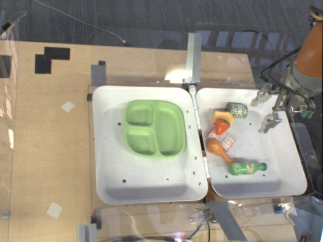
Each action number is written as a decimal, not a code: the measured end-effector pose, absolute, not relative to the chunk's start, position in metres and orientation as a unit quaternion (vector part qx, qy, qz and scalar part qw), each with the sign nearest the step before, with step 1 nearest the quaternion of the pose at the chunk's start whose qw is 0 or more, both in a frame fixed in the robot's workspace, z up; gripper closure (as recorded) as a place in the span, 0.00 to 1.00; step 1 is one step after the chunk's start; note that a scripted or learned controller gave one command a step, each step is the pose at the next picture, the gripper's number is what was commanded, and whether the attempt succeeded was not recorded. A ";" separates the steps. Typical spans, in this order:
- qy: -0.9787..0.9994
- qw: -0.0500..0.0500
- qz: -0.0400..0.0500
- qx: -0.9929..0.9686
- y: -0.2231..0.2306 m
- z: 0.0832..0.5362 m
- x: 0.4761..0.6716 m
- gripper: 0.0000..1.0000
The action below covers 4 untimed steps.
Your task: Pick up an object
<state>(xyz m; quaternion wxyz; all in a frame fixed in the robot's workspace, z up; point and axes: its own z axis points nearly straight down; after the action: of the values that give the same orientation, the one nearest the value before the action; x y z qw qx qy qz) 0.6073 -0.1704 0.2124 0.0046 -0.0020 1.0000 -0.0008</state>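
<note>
The right bin [282, 178] holds a cluster of small items. A green can [236, 110] lies at the back, with a yellow-orange piece [222, 117] and a red piece [221, 128] just left of it. Below them are a white and red packet [228, 142], an orange drumstick-shaped toy [217, 147] and a green bottle [246, 168] on its side. My gripper [267, 111] hangs over the bin's back right part, to the right of the can. It is open, with bare bin floor between its fingers.
The left bin [108, 180] holds a green divided plate [154, 127]. A metal divider post [194, 59] stands behind the seam between the bins. Cables trail off the bench at the right, behind the arm.
</note>
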 end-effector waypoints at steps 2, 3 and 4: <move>1.000 0.011 -0.002 0.021 -0.177 0.125 0.626 1.00; 0.979 0.007 0.001 0.204 -0.142 0.191 0.596 1.00; 0.932 0.004 0.001 0.363 -0.139 0.206 0.555 1.00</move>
<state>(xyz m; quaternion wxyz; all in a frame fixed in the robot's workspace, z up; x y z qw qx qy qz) 0.5550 -0.1391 0.2056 0.0037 0.3629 0.9318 0.0008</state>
